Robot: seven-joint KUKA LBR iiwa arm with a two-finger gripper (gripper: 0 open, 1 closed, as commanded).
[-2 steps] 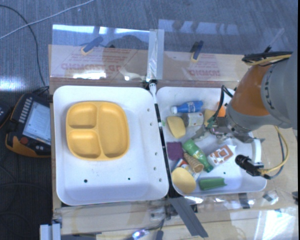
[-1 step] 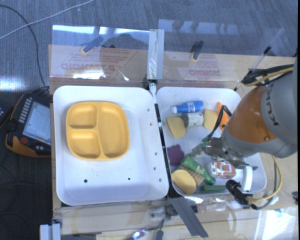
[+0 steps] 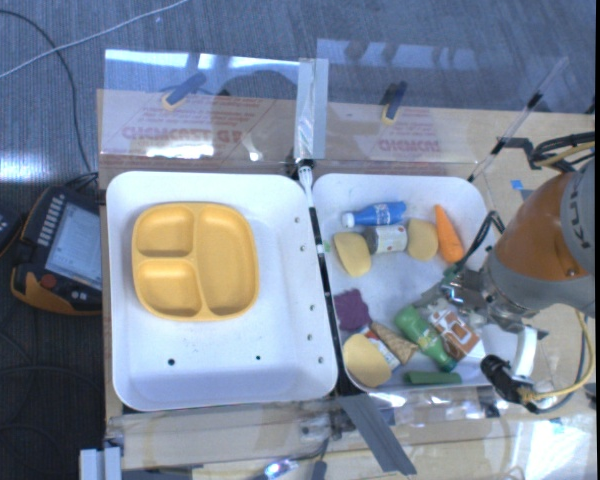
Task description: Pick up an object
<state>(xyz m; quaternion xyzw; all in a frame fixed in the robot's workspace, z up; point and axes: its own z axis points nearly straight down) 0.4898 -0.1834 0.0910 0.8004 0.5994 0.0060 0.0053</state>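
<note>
The gripper [image 3: 458,316] is partly masked by the arm's own wrist [image 3: 540,258], so its fingertips blur into a small printed packet [image 3: 457,336] directly beneath them. Just left of it, a green object [image 3: 423,332], perhaps a bottle, lies half covered by that packet.

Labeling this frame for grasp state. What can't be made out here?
- Pincer: camera view, finger state unreadable; the arm's wrist covers it and clutter blurs it.
- Green bottle: whether it is gripped cannot be told.
- Blue bottle: label too small to read.
- Purple item: too blurred to identify.
</note>
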